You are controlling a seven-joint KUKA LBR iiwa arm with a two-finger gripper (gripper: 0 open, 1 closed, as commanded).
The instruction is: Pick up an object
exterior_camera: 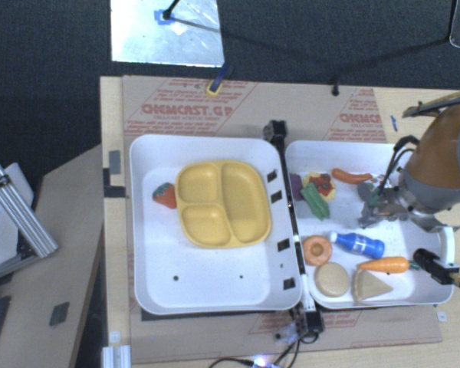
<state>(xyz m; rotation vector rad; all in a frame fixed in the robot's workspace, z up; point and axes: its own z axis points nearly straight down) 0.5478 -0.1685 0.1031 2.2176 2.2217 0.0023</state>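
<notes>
Camera view: gripper point(374, 205) low in right bin point(345, 153); can't tell finger state, nothing visibly held. Blue bottle point(358, 244) lies just nearer, long axis left-right, smooth plastic. Orange carrot point(383, 265) beyond that, tapered. Yellow sectioned tray point(221, 203) sits in left bin point(149, 228).

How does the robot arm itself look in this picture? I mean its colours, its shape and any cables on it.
The arm comes in from the right as a thick rounded body, with a broad orange band and grey sections beside it. Dark cables loop along its left side near the wrist. The gripper at its end is a small, dark grey metal piece, too blurred for finer detail.
</notes>
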